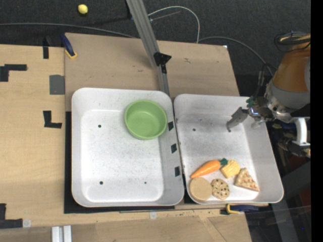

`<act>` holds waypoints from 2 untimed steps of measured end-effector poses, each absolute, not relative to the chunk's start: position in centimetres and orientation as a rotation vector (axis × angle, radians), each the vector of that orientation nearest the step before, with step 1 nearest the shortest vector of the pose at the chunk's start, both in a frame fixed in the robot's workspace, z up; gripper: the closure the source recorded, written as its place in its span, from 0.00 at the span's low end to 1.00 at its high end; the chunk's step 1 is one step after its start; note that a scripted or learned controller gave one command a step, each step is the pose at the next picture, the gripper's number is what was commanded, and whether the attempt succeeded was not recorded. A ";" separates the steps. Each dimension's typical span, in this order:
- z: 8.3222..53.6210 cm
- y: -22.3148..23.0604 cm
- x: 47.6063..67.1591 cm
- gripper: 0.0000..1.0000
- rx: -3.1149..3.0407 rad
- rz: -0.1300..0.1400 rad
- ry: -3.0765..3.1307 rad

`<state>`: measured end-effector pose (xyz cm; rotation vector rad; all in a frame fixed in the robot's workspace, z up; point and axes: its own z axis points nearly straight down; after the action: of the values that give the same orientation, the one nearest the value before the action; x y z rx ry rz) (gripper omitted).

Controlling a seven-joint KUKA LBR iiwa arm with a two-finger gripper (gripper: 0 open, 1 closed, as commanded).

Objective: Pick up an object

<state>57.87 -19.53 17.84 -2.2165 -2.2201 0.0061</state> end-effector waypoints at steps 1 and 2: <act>11.8 -20.2 58.1 0.00 -2.216 0.008 -2.218; 13.2 -20.2 58.3 1.00 -2.217 0.003 -2.224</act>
<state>58.25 -20.16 13.19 -2.2166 -2.2239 0.0034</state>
